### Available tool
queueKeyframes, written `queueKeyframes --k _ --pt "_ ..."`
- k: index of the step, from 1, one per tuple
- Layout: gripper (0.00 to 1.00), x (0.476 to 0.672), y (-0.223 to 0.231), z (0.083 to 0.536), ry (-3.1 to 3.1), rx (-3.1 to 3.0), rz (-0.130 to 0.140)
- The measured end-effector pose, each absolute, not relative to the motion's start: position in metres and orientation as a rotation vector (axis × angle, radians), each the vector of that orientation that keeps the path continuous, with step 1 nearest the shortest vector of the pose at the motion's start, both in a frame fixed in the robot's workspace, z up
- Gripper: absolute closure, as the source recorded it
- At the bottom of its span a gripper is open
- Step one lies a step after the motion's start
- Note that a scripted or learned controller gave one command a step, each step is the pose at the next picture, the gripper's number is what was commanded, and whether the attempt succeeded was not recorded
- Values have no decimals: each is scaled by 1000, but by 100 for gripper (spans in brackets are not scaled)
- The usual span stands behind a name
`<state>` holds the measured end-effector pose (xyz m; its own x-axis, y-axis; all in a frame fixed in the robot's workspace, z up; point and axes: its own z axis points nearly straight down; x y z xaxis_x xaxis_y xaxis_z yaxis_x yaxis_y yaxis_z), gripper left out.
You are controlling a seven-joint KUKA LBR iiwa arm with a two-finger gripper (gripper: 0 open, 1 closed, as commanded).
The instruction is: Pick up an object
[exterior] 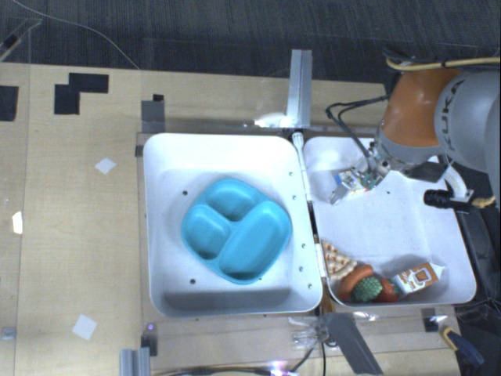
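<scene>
Carrot [365,282] at right bin's [395,225] near edge, well apart from jaws [350,183], jaw state unclear

Claw [342,188] hangs over right bin [407,225]; blue tray [236,229] fills left bin [164,210].

Robotics lab: pale wooden bench [70,233] with black tape markers [78,91], aluminium framing post [300,88], loose cables [70,26], grey-orange industrial arm [438,112].

I have one camera, fixed above the bench [70,233] and tilted down at a slant. It takes in both white bins, the left bin [160,210] and right bin [438,233], from moderately far. The arm [438,108] enters from my right.
</scene>
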<state>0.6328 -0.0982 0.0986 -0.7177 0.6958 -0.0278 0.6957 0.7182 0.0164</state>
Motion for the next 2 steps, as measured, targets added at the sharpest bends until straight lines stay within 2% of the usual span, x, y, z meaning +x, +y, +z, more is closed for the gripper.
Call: queueKeyframes --k 1,2 --pt "0 665 -95 97 2752 1502 7" --pt "0 661 -98 97 2815 1371 0"
